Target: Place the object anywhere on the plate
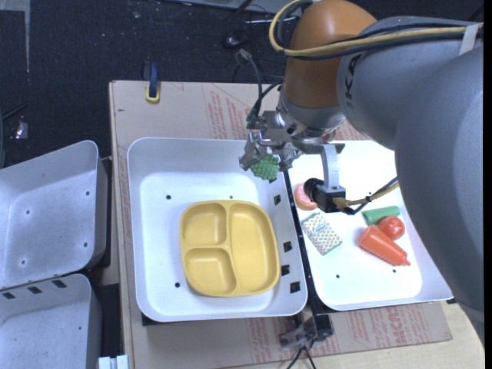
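Note:
A yellow plate (229,247) with three compartments lies in the middle of the left white bin (154,206). My gripper (265,160) hangs over the far right corner of that bin, beyond the plate. Its fingers are shut on a small green leafy object (267,168), which hangs between them above the bin floor. The big grey arm with its orange band reaches in from the right and hides the far part of the right bin.
The right bin (369,283) holds an orange carrot-like piece (383,244), a red tomato (393,227), a green piece (382,214), a checkered white packet (322,234) and a pink ring (306,197). A black camera unit (323,194) hangs near the divider.

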`<state>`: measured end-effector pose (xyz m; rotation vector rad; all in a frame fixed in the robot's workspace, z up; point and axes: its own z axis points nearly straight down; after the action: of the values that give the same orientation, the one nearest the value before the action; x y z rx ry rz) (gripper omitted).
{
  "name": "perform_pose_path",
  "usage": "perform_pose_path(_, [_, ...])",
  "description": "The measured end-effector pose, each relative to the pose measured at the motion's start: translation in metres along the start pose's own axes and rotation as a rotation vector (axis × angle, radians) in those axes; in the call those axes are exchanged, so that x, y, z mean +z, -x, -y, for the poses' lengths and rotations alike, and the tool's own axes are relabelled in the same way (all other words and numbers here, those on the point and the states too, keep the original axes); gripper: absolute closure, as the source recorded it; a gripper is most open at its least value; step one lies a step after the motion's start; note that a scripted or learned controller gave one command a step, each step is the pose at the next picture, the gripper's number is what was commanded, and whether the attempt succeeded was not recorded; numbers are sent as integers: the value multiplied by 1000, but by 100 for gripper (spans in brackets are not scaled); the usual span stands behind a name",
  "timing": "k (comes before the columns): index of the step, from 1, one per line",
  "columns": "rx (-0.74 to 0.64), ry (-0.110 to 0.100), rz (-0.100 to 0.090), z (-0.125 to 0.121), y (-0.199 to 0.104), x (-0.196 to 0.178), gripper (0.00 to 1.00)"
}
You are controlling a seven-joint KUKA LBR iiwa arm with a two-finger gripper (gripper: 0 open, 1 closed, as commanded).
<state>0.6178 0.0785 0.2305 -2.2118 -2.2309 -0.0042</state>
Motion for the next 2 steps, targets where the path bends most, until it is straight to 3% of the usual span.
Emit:
perform_pose_path(1, [2, 0, 2, -11, -47, 8, 100])
perform_pose_path(2, [3, 0, 1, -15, -65, 4, 100])
